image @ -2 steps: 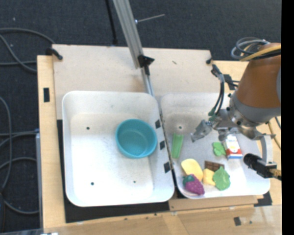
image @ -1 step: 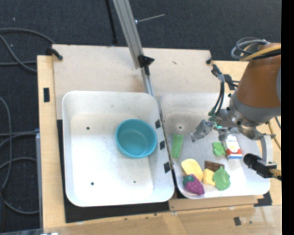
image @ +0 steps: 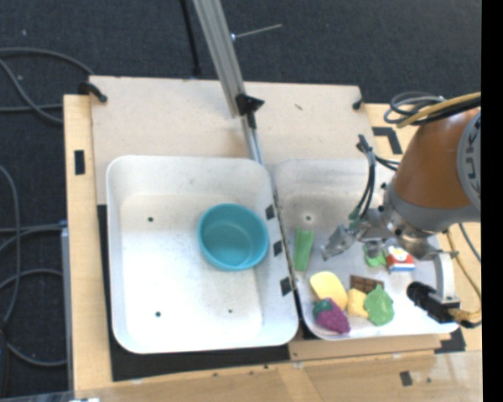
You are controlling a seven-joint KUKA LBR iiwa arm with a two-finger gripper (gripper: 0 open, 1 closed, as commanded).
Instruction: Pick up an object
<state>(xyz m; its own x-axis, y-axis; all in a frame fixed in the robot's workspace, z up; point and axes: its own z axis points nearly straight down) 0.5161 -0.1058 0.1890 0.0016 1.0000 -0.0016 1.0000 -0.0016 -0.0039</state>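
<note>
My gripper (image: 342, 241) hangs over the middle of the right bin (image: 318, 182), below the orange-banded arm (image: 432, 170) that reaches in from the right. A green cylinder (image: 303, 248) lies just left of it, near the wall between the bins. Toward the front of this bin sit a yellow piece (image: 329, 287), a purple grape bunch (image: 331, 316), a small brown piece (image: 365, 284) and a green lump (image: 379, 306). A red and white item (image: 400, 263) and a small green item (image: 375, 258) lie partly under the wrist. I see nothing held in the gripper.
A blue bowl (image: 232, 236) stands in the left bin (image: 151, 308). A slanted metal pole (image: 222, 48) comes down to the back edge between the bins. Cables (image: 419, 105) trail at the back right.
</note>
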